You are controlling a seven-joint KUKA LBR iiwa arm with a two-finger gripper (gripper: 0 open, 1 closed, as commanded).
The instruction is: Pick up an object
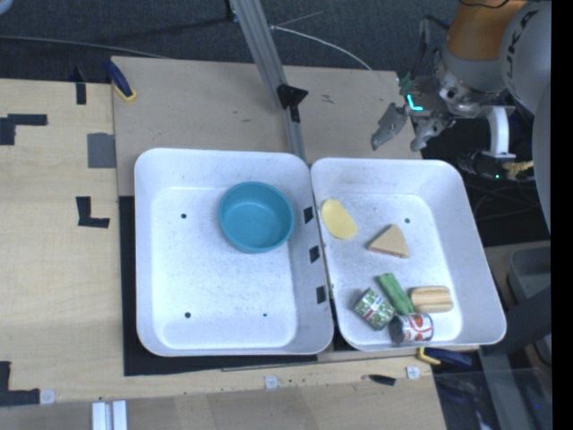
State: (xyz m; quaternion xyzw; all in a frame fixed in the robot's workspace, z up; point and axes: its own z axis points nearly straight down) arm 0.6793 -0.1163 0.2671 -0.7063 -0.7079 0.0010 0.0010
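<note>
My gripper (406,133) hangs above the far rim of the right bin (466,195), open, with nothing between its two grey fingers. Below it in the right bin lie a yellow oval piece (338,219), a tan wedge (389,241), a green stick (393,293), a small green packet (373,307), a hot-dog bun (430,298) and a red-and-white can (414,328). A blue bowl (256,216) sits in the left bin (161,240), toward its far side.
A slanted grey metal pole (267,56) runs from the top down to the seam between the two bins. Dark cables trail over the bench behind the bins. The arm's orange band (483,21) is at the top right.
</note>
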